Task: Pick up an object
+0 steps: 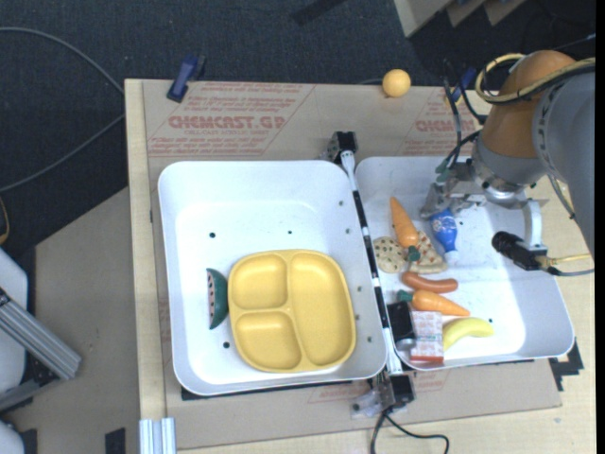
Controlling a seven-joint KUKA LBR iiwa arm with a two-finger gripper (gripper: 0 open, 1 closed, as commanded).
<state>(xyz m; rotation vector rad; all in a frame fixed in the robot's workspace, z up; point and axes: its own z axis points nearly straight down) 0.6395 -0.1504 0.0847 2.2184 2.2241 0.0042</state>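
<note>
A robotics lab: a paper-covered bench [236, 121] bears two white bins [189, 206] of toy food, with loose cables [57, 45] on dark carpet [76, 140].

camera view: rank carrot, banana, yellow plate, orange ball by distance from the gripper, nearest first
Measured from the gripper in the right bin:
1. Carrot, just to its left in the same bin.
2. Banana, at that bin's near end.
3. Orange ball, on the bench beyond the bins. Close to the banana; I'd treat that order as loose.
4. Yellow plate, in the left bin, clearly farthest.
</note>
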